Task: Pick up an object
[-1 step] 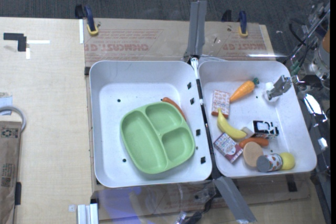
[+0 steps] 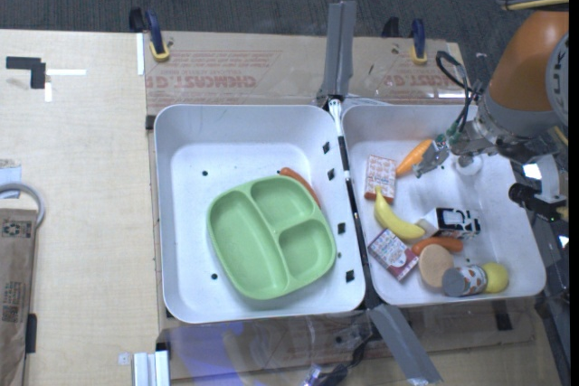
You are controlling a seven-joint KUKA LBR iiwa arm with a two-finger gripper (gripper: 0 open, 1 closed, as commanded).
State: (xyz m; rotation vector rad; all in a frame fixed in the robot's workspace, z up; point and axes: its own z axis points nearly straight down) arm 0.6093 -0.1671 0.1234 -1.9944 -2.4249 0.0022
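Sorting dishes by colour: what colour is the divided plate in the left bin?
Light green; the divided plate shows clearly in the camera view.

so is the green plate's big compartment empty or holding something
Empty: the green plate in the left bin shows bare green in all three compartments.

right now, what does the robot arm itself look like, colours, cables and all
The arm has a rounded orange band above grey and silver wrist parts. Thin black cables loop beside the wrist. The gripper at its end is small, metallic grey and dark. No markings can be made out on it.
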